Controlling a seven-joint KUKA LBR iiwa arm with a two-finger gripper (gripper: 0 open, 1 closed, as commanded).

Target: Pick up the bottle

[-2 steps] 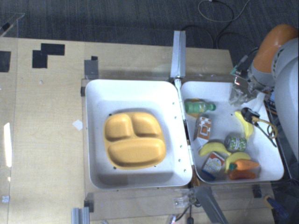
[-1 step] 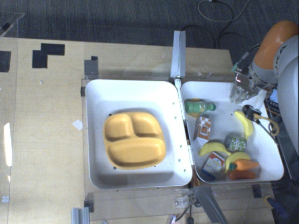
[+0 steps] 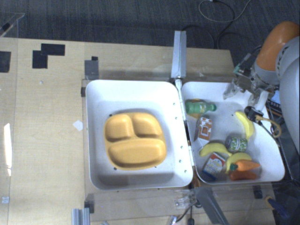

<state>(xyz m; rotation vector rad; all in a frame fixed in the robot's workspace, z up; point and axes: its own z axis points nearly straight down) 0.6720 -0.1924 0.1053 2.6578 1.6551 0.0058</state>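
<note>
Even bright overhead light, soft shadows inside bins (image 3: 136, 86); slightly soft focus, mild glare at left

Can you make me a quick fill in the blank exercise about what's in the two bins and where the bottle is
1. The yellow divided tray lies in the ____ bin.
2. The green bottle lies on its side near the ____ edge of the right bin.
3. The bin with the bottle holds ____ bananas, among them one near the gripper.
4. The arm carries an ____ band above the wrist.

Missing words: left; far; three; orange
</note>
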